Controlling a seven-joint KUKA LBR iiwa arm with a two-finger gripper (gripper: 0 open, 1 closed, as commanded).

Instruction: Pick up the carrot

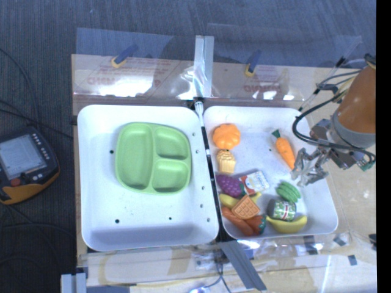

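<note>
The carrot [283,149], orange with a green top, lies in the right bin [267,113] near its far right part, tip pointing toward the near right. My gripper [308,167] hangs just right of and a little nearer than the carrot's tip, over the bin's right side. Its metal fingers [300,162] stand apart with nothing between them. The carrot is not touched.
The right bin also holds an orange pumpkin-like toy [226,135], a yellow corn piece [226,161], purple grapes [229,184], a waffle [245,207], a can [283,210], a banana [287,224] and a green vegetable [288,191]. A green divided plate [153,157] sits in the left bin [98,212].
</note>
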